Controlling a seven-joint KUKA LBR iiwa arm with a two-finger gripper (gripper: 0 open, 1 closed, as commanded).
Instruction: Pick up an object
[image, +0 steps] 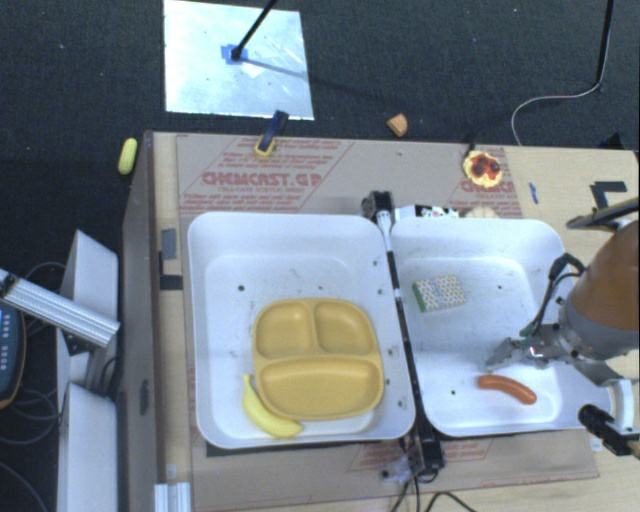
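A: Where is the arm (605, 300)?

B: It comes in from three o'clock and hangs over the right bin (500, 250), grey body with the orange band showing. Its tool (520, 352) sits low at about four o'clock in that bin, just above the sausage (507, 388).

A: Is the tool grasping anything?

B: Nothing lies between its fingers. They look spread, one metal finger (500, 354) pointing toward nine o'clock, so I read the tool as released. The sausage lies on the bin floor just beside it, toward six o'clock, apart from the fingers.

A: What else is in that bin?

B: A small green-and-white dotted packet (438, 292), at about ten o'clock from the tool, well apart from it.

A: And the left bin (290, 240)?

B: A yellow divided plate (318, 357) rests in its lower middle. A banana (262, 410) lies against the plate's edge at seven o'clock, touching it.

A: Anything on the table (300, 170) outside the bins?

B: A small red and yellow item (483, 167) at one o'clock.
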